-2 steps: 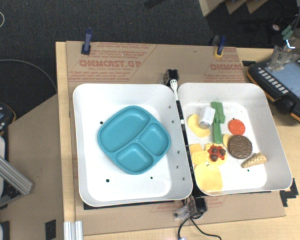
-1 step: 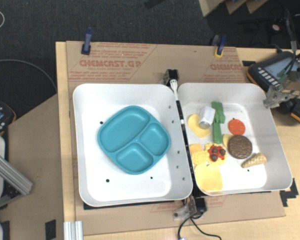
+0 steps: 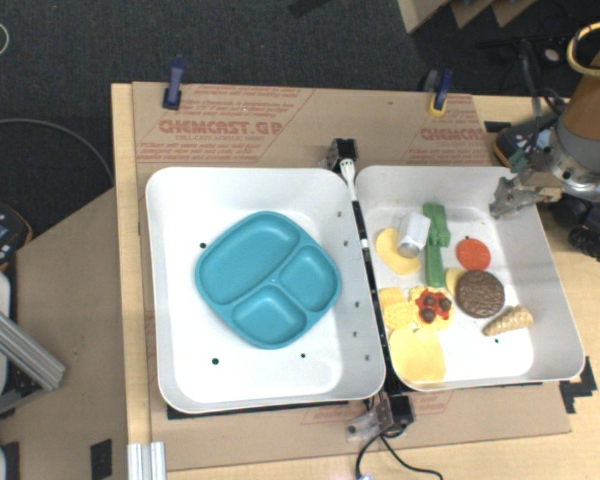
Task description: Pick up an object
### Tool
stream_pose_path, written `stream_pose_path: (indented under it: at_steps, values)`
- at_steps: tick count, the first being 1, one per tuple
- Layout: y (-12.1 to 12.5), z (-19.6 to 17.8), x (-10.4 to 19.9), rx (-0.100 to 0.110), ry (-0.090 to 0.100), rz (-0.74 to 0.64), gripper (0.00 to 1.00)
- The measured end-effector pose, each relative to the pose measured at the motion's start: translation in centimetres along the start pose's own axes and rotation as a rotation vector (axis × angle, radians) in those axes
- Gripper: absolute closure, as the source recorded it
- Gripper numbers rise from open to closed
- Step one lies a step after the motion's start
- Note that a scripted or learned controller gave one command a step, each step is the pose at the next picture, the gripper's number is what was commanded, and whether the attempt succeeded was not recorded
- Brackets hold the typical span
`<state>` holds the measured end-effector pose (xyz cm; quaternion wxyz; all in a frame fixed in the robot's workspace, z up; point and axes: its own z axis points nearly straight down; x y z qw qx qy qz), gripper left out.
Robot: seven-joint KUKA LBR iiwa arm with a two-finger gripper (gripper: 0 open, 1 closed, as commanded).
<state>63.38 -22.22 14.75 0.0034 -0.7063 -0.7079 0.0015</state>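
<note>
The right bin [image 3: 550,313] holds several small food toys: a red tomato [image 3: 472,253], a brown round patty [image 3: 479,293], a green stalk [image 3: 436,240], a grey cylinder [image 3: 414,232], yellow pieces [image 3: 417,353], a cluster of red berries [image 3: 435,305] and a tan cone [image 3: 508,320]. My gripper [image 3: 512,196] hangs over the bin's far right corner, well right of and behind the toys. Nothing shows between its fingers, and their opening is too small to read.
The left bin [image 3: 170,278] carries a teal divided plate [image 3: 268,278]. Both bins rest on a brown cardboard sheet [image 3: 230,128] held by blue clamps at the back. Cables and a grey rail lie at the left of the bench.
</note>
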Motion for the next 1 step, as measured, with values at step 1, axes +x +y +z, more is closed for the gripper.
stream_pose_path:
  at_steps: [1]
  values:
    - [3.56, -9.9, 2.7, -0.021, -0.006, -0.003, 1.0]
